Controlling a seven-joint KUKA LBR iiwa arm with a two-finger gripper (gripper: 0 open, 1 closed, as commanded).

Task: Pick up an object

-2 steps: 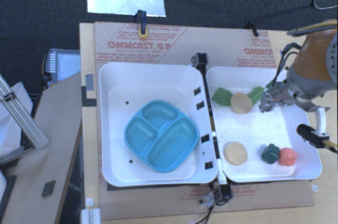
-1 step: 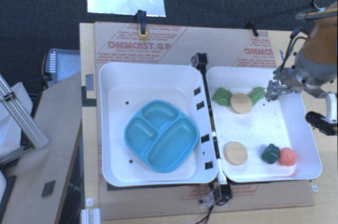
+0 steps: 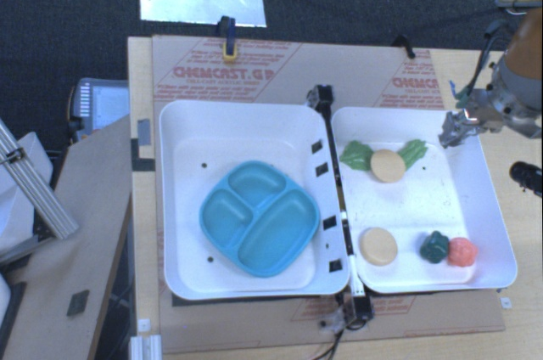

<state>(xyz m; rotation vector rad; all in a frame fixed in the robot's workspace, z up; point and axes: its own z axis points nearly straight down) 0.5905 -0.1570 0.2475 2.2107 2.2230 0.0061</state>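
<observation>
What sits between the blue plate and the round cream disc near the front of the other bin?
In the camera view, the two bins' adjoining walls, with black clips along them, lie between the blue plate and the cream disc. No loose item lies there.

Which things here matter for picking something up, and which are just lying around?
For the job: gripper, at the right bin's far corner; green toy, tan disc, round cookie, dark green piece, pink piece.

Lying about: blue divided plate in the left bin.
</observation>
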